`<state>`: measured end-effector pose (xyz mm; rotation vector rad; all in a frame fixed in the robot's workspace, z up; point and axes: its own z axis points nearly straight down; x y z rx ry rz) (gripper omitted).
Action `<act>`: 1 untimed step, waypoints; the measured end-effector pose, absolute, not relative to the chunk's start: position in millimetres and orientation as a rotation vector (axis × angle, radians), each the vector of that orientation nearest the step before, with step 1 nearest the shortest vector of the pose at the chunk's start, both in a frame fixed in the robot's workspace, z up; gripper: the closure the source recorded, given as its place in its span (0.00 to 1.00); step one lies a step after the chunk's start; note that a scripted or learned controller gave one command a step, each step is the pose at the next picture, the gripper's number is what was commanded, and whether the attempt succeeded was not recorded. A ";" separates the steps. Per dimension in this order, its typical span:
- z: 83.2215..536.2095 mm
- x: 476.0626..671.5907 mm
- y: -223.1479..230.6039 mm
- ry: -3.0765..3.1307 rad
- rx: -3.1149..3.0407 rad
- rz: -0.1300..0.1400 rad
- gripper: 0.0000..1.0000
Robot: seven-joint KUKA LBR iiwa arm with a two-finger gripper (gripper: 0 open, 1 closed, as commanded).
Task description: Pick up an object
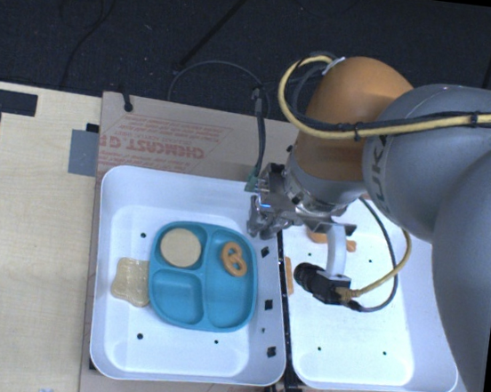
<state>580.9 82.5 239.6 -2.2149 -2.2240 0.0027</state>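
Hanging over the bins' divider, claw [265,220] state unclear, pretzel [235,258] just below-left.

Pale bench under a dark far floor

A light wood-toned bench top [16,232] fills the left, marked with black blocks [1,109] and 1 grey rectangle [82,150]. A brown cardboard sheet [185,142] with red reversed lettering lies flat on it. Beyond the far edge, dark carpet-like floor [161,18] carries thin black cables [220,12]. Light is even and soft.
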 end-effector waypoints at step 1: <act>239.4 580.8 81.3 -2.222 -2.218 0.004 0.00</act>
